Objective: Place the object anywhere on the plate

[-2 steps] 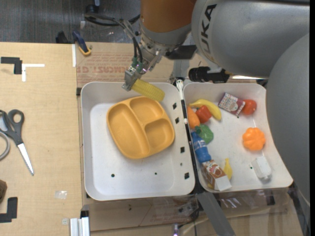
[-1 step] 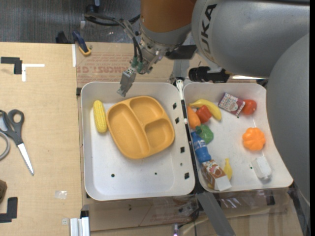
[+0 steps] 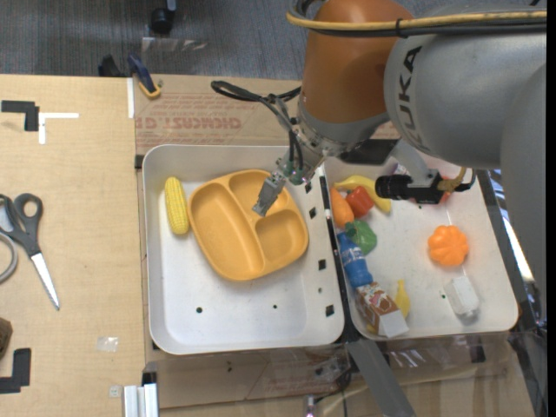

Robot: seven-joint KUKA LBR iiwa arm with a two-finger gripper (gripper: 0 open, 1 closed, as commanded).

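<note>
Arm: your grey arm with the orange band (image 3: 352, 50) enters from the right of the frame and fills the upper right.
Hand: the two-finger hand (image 3: 265, 200) hangs over the upper middle of the plate; you cannot tell how far its fingers are parted, and nothing is visible between them.
Plate: the yellow-orange divided plastic plate (image 3: 248, 224) lies tilted in the left white shallow bin (image 3: 234, 328), centre of the frame.
Corn: the yellow toy corn cob (image 3: 176, 205) lies in the same bin, just left of the plate, off its rim.
Right bin: the right white shallow bin (image 3: 486, 320) holds an orange toy pumpkin (image 3: 448, 245), a blue bottle (image 3: 354, 263) and other small items along its left wall.
Worktop: on the pale wooden worktop (image 3: 69, 268) at far left you see grey-handled scissors (image 3: 30, 241).
</note>
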